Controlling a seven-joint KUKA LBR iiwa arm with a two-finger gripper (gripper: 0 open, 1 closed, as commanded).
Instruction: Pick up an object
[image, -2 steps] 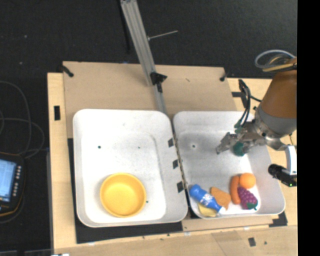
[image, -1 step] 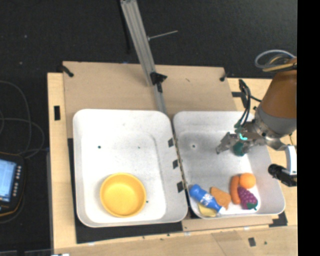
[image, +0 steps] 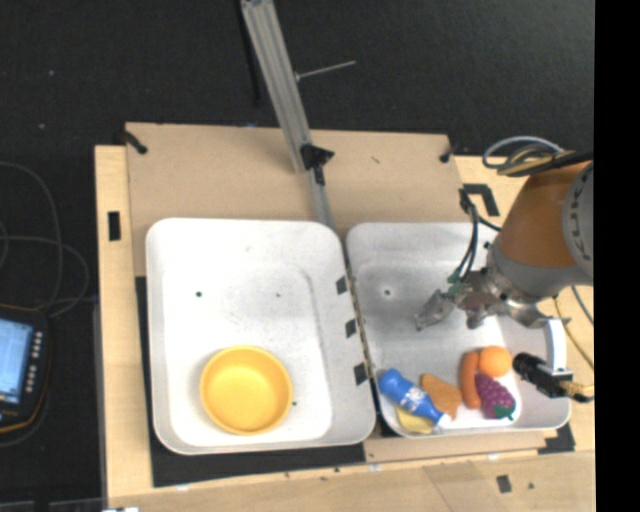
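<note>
Two grey jaws of the gripper (image: 432, 312) hang over the bare floor of the right shallow white bin (image: 400, 262); whether they are spread or pressed together cannot be told. Near them, along the bin's near edge, lie a blue bottle (image: 404, 391), an orange carrot-like piece (image: 441, 393), an orange fruit (image: 492, 361) and purple grapes (image: 496, 394). One round yellow bowl (image: 246, 389) sits in the left white bin (image: 240, 265) on the tan surface (image: 220, 170).
</note>
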